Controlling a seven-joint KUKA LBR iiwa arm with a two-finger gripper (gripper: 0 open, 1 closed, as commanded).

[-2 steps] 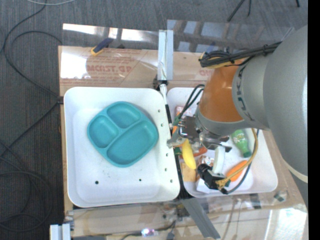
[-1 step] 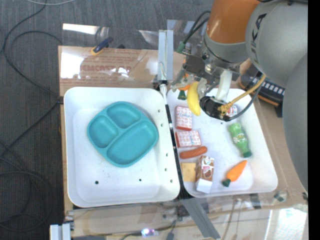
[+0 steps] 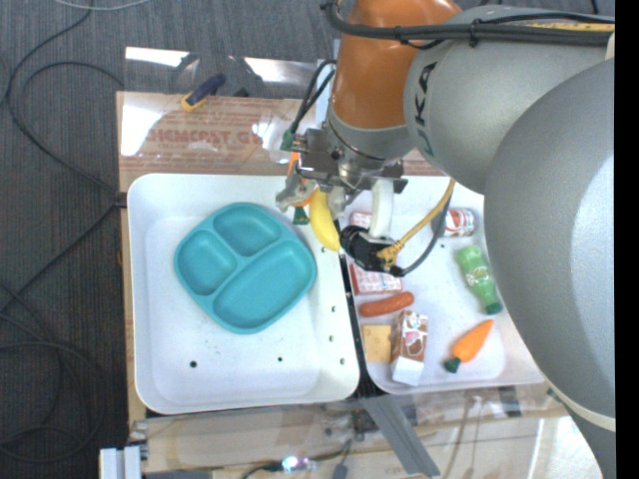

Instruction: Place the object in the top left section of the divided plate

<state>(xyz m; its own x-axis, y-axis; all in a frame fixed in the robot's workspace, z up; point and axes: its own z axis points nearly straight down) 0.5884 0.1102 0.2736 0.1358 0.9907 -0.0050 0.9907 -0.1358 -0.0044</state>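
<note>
A teal divided plate with three sections lies in the left white bin. My gripper hangs over the wall between the two bins, just right of the plate's upper right rim. A yellow banana sits between its fingers and points downward, so the gripper is shut on it. The banana's lower end is level with the plate's right edge and does not reach over any section. The arm's orange band and grey body hide the back of the right bin.
The right bin holds a red can, a green bottle, a carrot, a sausage, a milk carton, a cracker and a small box. A black cable loops below the wrist.
</note>
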